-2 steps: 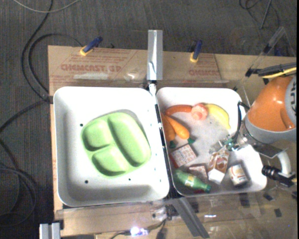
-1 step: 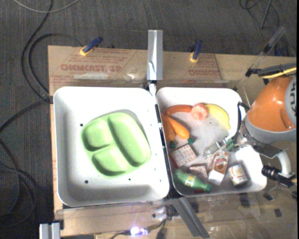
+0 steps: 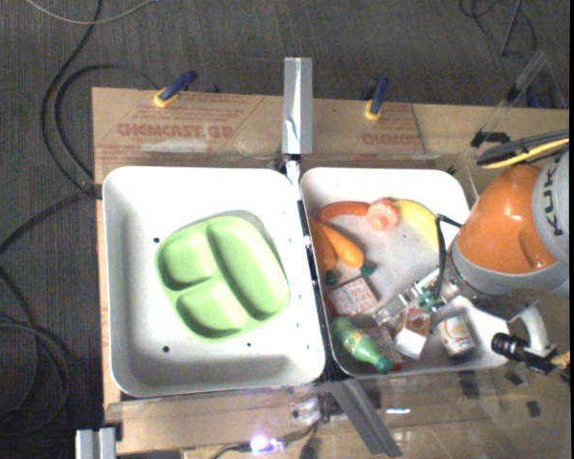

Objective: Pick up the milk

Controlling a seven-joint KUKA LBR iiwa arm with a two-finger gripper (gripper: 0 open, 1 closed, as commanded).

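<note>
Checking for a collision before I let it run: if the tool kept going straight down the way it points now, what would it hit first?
Most likely the small carton lying directly beneath the tool in the right bin, possibly the milk. Depth is hard to judge from this slanted view, so the brown-labelled can beside it could be grazed too.

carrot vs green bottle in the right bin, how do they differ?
Colour: the carrot is orange, the green bottle green with a pale band. Place: the carrot lies near the middle of the right bin's left wall, the bottle at the near-left corner. Company: the carrot touches a second orange piece above it; the bottle lies just below a red-and-white carton. Both lie on their sides, slanted alike.
</note>
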